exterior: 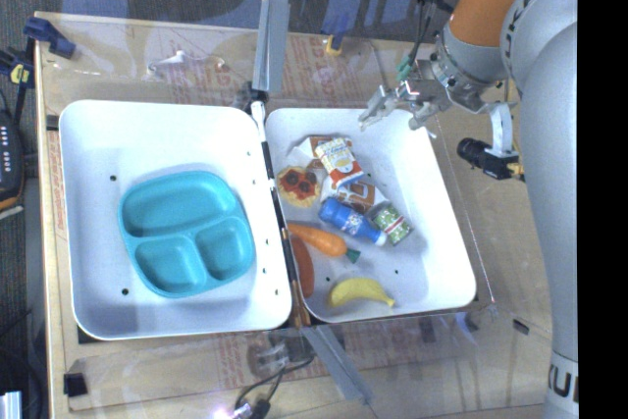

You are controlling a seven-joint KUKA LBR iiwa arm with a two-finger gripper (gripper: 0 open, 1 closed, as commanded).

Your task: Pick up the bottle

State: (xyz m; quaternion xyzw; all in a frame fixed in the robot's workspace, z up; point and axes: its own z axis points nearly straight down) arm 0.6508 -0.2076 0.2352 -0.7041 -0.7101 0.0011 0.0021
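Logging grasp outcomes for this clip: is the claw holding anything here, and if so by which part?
Nothing is held. The claw hangs above the right bin's far edge, with nothing between its fingers; the blue bottle lies in the bin.

Pale wooden bench (157, 64) under clear sheeting, carrying two shallow white bins side by side; left bin (88, 128) and right bin (446, 240) touching along their inner rims; grey bar (269, 39) lying behind the left bin's back right corner; small blue clip (47, 34) behind its back left corner, at the bench edge.
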